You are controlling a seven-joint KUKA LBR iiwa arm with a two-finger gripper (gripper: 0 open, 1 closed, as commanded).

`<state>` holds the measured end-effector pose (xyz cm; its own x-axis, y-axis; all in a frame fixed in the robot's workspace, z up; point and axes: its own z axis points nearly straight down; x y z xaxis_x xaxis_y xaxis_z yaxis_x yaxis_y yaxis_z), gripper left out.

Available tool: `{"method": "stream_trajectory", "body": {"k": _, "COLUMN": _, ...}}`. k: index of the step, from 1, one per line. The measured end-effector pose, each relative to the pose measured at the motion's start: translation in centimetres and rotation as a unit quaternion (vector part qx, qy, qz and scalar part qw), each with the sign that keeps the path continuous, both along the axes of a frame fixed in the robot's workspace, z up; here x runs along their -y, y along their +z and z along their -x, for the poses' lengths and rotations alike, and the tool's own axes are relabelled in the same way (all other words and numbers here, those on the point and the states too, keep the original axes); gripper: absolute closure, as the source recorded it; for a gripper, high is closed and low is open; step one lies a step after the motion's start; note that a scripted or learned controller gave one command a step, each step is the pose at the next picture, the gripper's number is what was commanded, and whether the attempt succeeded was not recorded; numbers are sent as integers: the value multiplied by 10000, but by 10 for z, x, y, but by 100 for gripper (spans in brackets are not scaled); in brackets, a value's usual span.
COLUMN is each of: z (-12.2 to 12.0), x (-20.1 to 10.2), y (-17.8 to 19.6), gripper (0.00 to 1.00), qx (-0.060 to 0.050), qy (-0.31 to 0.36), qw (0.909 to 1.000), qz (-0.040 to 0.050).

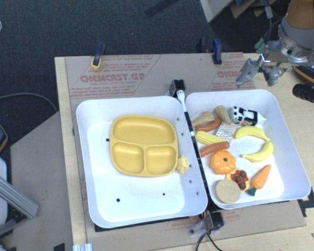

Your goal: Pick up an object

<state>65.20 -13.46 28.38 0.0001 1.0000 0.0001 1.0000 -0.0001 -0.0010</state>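
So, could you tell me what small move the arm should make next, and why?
Probably bring the gripper down and towards the toy food in the right bin, perhaps the banana. It sits above the bin's far corner, its fingers spread apart with nothing between them.

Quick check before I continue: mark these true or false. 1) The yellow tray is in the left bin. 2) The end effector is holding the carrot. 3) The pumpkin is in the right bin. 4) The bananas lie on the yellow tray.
1) True: the yellow tray sits in the left bin.
2) False: the end effector is above the right bin's far edge; the carrot lies in that bin.
3) True: the pumpkin is there.
4) False: the bananas lie in the right bin.
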Motion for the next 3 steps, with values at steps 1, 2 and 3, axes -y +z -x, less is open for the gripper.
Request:
{"method": "stream_trajectory", "body": {"k": 1, "z": 2, "x": 8, "y": -45, "gripper": 0, "qx": -8, "qy": -2, "qw": 10000, "qz": -1}}
{"method": "stream_trajectory", "body": {"k": 2, "z": 3, "x": 12, "y": -102, "gripper": 0, "qx": 2, "qy": 1, "qw": 10000, "qz": 1}}
{"method": "stream_trajectory", "body": {"k": 3, "z": 12, "x": 11, "y": -149, "gripper": 0, "qx": -13, "qy": 0, "qw": 10000, "qz": -4}}
